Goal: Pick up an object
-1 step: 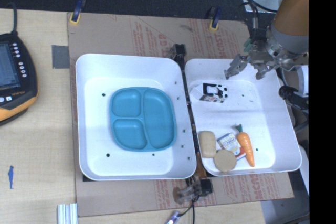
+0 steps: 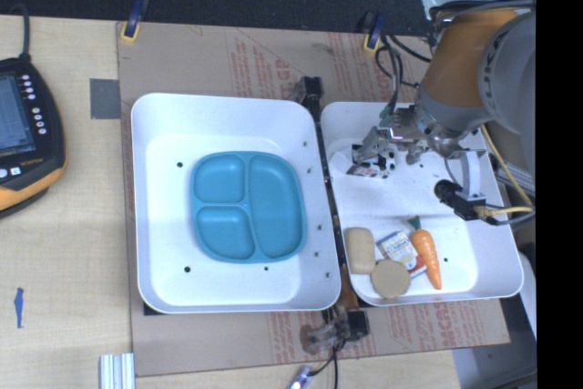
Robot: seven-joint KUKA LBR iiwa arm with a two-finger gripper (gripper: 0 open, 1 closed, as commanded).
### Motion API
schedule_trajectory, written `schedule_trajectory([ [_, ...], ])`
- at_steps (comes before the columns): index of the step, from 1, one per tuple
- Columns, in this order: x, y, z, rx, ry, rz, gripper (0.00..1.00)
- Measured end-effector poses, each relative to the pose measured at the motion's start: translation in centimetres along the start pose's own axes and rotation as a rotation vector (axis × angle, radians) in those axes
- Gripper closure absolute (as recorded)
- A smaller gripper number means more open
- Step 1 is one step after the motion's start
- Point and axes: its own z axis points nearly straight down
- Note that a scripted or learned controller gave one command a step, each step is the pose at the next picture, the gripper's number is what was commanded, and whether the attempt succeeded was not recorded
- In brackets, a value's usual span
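The arm reached in from the right, its gripper [image 2: 381,152] low over the far part of the right bin [image 2: 496,282], above bare white floor; whether it was released, clenched, or grasping anything could not be told from this angle. The candidates to pick lay well apart from it, clustered along the bin's near edge: a toy carrot [image 2: 426,257], a small printed packet [image 2: 397,246] just beside it, a pale oblong block [image 2: 361,250] and a tan round disc [image 2: 391,279] touching or nearly touching one another. The left bin [image 2: 155,196] held a blue divided plate [image 2: 248,205]. The likely risk was a descent where the tool hung, which would close on nothing. If it travelled to the cluster, the crowding could nudge neighbours aside or catch two pieces, and the carrot's taper might slip free.
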Motion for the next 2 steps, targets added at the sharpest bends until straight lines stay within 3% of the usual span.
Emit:
schedule_trajectory([
  [1, 0.3, 3.2, 1.5, -0.014, -0.003, 0.0, 0.0],
  [2, -0.7, 3.3, 0.0, -0.023, -0.019, 0.005, 1.0],
])
